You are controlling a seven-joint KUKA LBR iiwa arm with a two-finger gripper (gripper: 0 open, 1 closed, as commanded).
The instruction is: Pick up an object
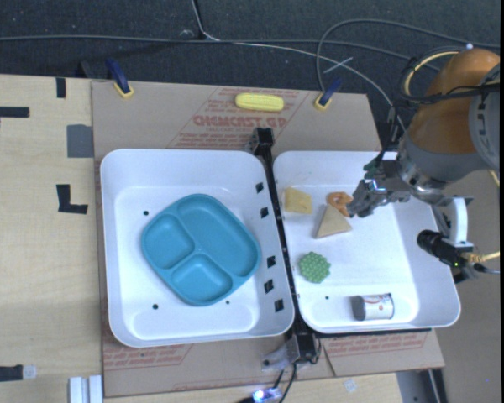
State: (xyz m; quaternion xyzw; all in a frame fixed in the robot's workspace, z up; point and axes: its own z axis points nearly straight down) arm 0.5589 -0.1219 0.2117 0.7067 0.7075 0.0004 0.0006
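Over the right bin (420, 250), the end effector (359, 206) touches the orange piece (338, 200).

This looks like a robotics lab. A wooden tabletop (34, 250) carries black tape marks and a cardboard sheet (227, 120) fixed with blue clamps (118, 78). Two white bins (122, 309) sit side by side, cables (235, 40) trail over dark carpet, and an industrial arm (449, 133) reaches in.

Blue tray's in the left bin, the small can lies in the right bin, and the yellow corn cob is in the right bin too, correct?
Not quite. The camera view shows the corn cob on the cardboard behind the bins, outside both. The blue tray is in the left bin, and the can lies in the right bin.
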